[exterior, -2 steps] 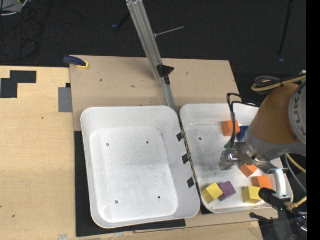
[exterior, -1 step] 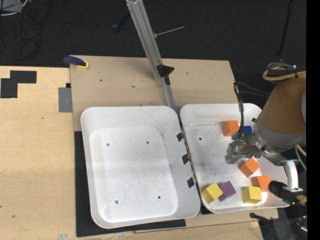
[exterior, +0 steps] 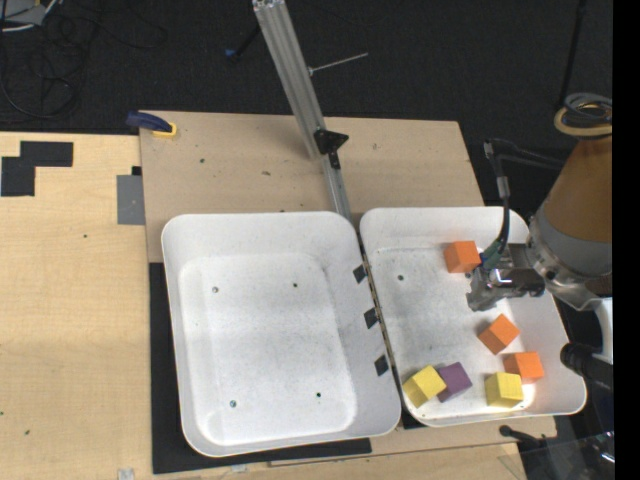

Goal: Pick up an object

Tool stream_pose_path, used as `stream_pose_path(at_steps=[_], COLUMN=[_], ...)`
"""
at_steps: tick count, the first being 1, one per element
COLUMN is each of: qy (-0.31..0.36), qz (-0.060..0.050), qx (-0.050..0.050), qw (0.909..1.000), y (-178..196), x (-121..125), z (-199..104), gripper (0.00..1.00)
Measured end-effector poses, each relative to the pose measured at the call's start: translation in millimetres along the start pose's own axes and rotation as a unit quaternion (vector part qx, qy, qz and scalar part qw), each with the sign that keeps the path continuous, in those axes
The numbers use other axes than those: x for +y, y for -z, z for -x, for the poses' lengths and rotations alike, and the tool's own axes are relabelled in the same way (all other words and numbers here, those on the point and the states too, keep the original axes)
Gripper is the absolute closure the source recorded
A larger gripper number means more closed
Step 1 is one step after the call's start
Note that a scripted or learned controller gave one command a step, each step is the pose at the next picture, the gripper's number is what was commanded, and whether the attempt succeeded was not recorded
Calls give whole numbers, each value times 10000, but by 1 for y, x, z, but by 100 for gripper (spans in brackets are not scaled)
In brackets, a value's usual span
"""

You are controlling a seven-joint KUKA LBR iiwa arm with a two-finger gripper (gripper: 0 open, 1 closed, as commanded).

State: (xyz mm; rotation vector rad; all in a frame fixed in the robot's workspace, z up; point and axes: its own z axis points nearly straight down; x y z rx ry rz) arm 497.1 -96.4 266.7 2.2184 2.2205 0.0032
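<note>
Six blocks lie in the right bin (exterior: 400,230) — the nearest two flank my claw (exterior: 492,293): one orange block (exterior: 461,256) just far-left of it, another orange block (exterior: 498,333) just on its near side. Whether my claw is clenched or released, I cannot tell.

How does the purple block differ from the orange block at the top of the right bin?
The purple block lies near the right bin's front edge, touching a yellow block; the top orange block sits apart, just left of the gripper. Purple looks slightly smaller and darker. Both are small cubes resting on the bin floor.
</note>
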Motion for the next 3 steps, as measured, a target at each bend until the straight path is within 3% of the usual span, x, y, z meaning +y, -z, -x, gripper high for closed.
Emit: stream_pose_path(at_steps=[2,3], qy=[16,14], qz=[-31,-37], qx=[10,8], qw=[10000,10000], y=[-7,-28], x=[32,52], z=[-109,-164], gripper=[100,100])
